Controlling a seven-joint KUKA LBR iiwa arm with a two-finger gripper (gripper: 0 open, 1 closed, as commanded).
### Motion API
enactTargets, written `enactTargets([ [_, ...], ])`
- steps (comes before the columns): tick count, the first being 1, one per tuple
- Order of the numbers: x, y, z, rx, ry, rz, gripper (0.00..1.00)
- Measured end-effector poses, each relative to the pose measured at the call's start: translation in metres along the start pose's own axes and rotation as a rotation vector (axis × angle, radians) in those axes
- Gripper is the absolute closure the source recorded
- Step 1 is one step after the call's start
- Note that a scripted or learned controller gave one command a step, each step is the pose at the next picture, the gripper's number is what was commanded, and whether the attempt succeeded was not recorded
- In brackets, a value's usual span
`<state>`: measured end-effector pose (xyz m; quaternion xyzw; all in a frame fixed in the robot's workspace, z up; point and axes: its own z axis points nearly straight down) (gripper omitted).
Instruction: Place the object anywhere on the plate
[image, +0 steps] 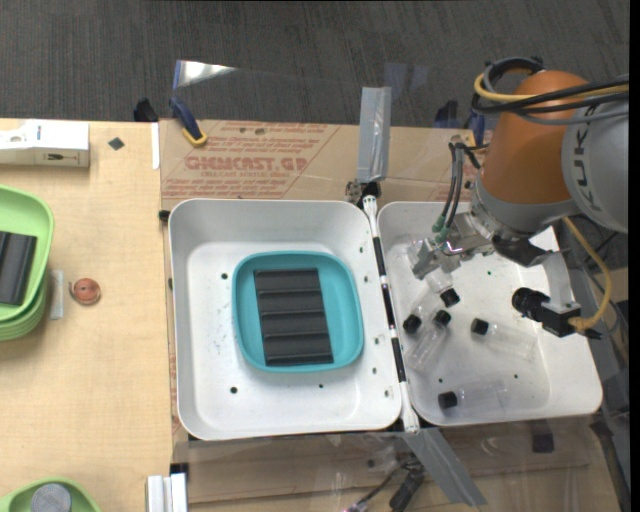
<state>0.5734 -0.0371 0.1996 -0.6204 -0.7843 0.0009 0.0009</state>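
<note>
Gripper (440, 255) of the grey arm with the orange band (540, 150) over the upper left part of the right shallow white bin (500, 385), close to the wall shared with the left shallow white bin (200, 330). Seen from above among cables and metal, so impossible to tell whether spread or closed, and nothing visibly clamped in it. Just below it, on the right bin's floor, several small black caps (449, 297) scattered apart from one another, and a clear plastic piece (425, 345) lying among them, hard to make out against the white.

In the left bin, a teal rounded-square plastic plate (345, 300) sitting near the middle of the floor. On the plate, flat and roughly centred, a dark grey rectangular ribbed block (292, 315). Matte surface, crossed by grooves that split it into four bands stacked along its length. Long axis running from the far side of the bin toward the near side, tilted slightly, far end leaning a little toward the view's left. All edges inside the plate's raised rim, well apart from the gripper.

Both bins on a light wooden desk (90, 400), with a sheet of brown printed cardboard (250, 160) behind them and a stack of lime-green trays (30, 220) at the view's left edge
</note>
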Motion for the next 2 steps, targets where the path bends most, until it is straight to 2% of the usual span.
enactTargets([
  [1, 0.099, -0.0021, 0.0091, 0.001, 0.0, -0.121, 1.0],
  [2, 0.0985, -0.0022, 0.009, 0.001, -0.001, -0.121, 0.0],
])
